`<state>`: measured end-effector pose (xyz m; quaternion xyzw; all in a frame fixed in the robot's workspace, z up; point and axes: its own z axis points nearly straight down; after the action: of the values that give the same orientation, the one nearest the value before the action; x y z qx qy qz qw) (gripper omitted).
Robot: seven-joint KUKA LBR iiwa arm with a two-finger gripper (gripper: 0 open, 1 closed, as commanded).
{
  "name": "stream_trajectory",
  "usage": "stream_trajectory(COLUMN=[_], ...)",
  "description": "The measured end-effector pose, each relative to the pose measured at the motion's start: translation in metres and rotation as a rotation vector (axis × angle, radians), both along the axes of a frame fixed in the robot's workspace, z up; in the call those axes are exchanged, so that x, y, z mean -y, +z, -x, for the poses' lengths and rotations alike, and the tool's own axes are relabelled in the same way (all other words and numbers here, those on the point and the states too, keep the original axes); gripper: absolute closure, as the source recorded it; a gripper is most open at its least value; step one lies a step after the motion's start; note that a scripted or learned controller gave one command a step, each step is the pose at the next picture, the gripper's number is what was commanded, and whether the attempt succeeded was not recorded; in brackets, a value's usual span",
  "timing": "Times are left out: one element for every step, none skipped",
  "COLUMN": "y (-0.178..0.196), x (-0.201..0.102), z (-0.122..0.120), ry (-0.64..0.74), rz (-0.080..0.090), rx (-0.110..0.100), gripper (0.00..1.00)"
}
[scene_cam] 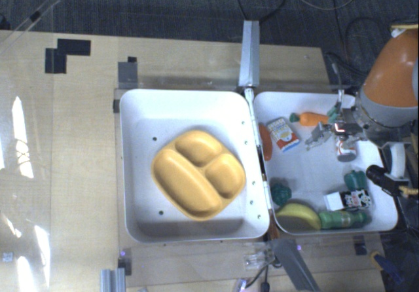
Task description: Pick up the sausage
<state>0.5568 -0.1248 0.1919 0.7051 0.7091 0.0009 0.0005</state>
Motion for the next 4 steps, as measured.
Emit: stream_trajectory(y=[-0.096,-0.104,-0.104,-0.104], x=[-0.02,-0.021,-0.022,-0.024], z=[-0.058,-0.097,-0.097,-0.095], ry=[0.34,0.473,0.465,0.405], rz=[0.002,-0.018,-0.018,-0.013], rx=[0.004,-0.076,-0.074,-0.06], gripper=[0.0,0.0,0.0,0.0])
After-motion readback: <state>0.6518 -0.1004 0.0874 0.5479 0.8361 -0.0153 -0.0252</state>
